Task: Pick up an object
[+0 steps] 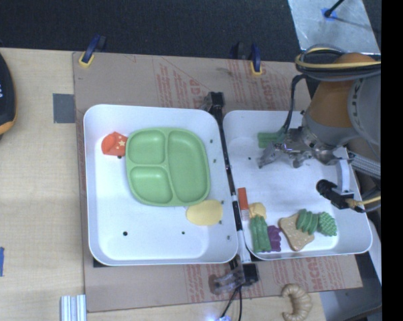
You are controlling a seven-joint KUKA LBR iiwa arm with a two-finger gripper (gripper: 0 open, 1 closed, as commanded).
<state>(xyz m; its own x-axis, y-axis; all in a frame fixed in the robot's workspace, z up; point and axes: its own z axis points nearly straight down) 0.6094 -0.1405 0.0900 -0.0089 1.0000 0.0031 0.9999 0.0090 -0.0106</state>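
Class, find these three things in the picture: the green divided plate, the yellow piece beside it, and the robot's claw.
green divided plate (168, 166): camera view, centre ridge.
yellow piece (205, 212): camera view, its middle.
claw (263, 160): camera view, between its fingertips.

bench: light wood | cardboard sheet clamped on | floor: dark

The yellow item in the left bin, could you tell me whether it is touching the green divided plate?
Touching: the camera view shows the yellow item pressed against the lower right rim of the green divided plate, no white gap between.
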